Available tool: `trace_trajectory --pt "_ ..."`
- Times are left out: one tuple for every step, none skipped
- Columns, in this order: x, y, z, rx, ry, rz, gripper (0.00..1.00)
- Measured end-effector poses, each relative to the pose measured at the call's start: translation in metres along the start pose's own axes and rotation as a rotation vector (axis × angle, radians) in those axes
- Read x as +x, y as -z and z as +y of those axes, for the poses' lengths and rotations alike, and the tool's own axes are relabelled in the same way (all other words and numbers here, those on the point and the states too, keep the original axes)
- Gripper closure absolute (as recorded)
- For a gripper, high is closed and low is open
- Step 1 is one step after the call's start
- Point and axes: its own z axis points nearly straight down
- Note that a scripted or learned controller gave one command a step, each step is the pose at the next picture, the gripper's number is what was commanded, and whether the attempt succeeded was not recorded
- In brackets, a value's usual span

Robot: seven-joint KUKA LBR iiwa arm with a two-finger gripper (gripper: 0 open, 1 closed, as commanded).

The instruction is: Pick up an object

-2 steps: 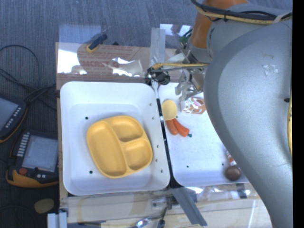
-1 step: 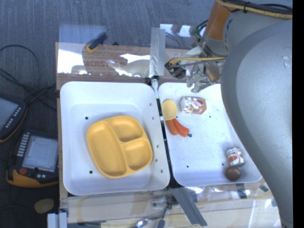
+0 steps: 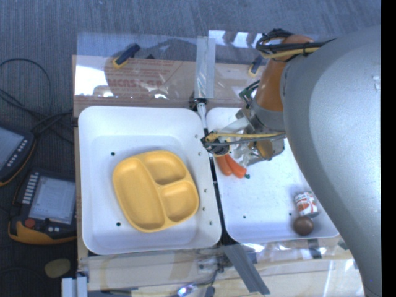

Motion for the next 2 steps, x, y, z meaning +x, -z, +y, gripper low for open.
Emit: trace_trajectory --pt "0.040 0.042 0.000 -0.001 0.075 0.002 1.00" --pt "0.006 0.074 -0.003 -0.001 0.067 0.001 1.00"
